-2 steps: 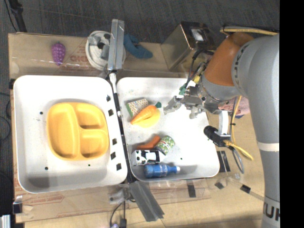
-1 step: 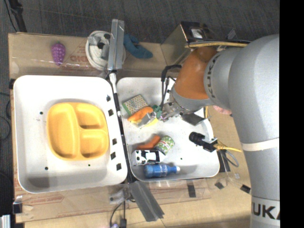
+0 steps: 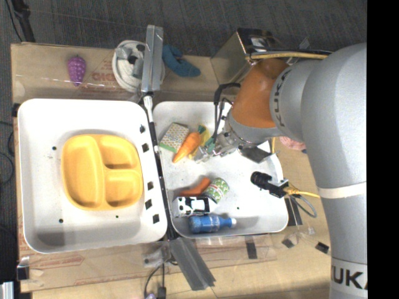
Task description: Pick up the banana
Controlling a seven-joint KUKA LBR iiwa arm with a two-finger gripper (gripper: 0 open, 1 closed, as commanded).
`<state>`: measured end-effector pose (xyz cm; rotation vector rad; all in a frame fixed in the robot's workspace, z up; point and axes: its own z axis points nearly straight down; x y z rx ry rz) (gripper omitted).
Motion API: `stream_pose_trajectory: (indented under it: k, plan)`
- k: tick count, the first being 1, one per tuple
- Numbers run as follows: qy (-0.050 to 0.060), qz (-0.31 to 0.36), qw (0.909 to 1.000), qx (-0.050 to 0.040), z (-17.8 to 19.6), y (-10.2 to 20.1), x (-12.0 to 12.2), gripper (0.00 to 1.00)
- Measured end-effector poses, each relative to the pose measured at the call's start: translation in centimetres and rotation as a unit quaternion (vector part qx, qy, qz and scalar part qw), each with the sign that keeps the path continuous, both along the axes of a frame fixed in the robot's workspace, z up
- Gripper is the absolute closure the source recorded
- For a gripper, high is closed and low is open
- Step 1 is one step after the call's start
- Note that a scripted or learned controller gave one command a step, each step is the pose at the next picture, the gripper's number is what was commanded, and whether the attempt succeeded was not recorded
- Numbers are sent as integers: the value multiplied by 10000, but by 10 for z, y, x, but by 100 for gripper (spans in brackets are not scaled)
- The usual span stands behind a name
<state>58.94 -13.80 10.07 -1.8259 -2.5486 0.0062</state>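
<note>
Two white bins point(image 3: 37, 114) on a bench point(image 3: 56, 73) over dark carpet point(image 3: 187, 5)

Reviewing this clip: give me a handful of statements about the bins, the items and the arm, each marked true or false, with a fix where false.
1. A yellow divided tray lies in the left bin. True.
2. The blue bottle stands upright in the left bin. False: it lies on its side near the front wall of the right bin.
3. The hand is over the right bin, beside the carrot. True.
4. The purple grapes lie inside the right bin. False: they lie on the bench, outside both bins, behind the left one.
5. A green can lies in the right bin. True.
</note>
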Motion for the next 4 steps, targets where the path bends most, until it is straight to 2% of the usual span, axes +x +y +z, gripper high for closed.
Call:
stream_pose_trajectory:
  k: [1, 2, 3, 4]
  plan:
    - [-7, 2, 10000, 0, 0, 0, 0, 0]
    - [-43, 910, 9958, -6, -8, -73, 38, 0]
    - [-48, 931, 9956, -11, 3, -72, 39, 100]
    - [-40, 331, 9994, -7, 97, -47, 68, 100]
